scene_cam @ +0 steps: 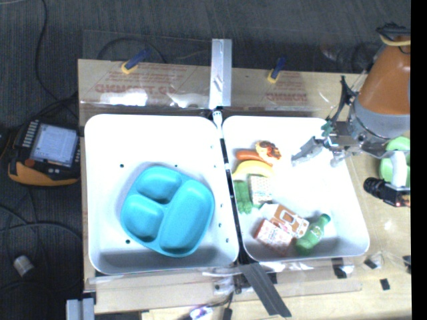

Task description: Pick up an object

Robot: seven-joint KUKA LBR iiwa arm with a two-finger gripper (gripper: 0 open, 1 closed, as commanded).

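Currently in the camera view the gripper hangs over the right bin, upper part, fingers spread, nothing between them. Candidate objects cluster along that bin's left side: hot dog, banana, small carton, red-white box, green bottle. Risk, as I judge it: items touch or overlap, so a descent could clip a neighbour or pinch two. The divider wall crowds the left items. Left bin holds a blue tray, well apart.

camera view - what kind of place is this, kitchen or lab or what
Most likely a robotics lab bench for grasping trials: two white bins taped side by side, toy food heaped in the right one, and a gripper reaching in.
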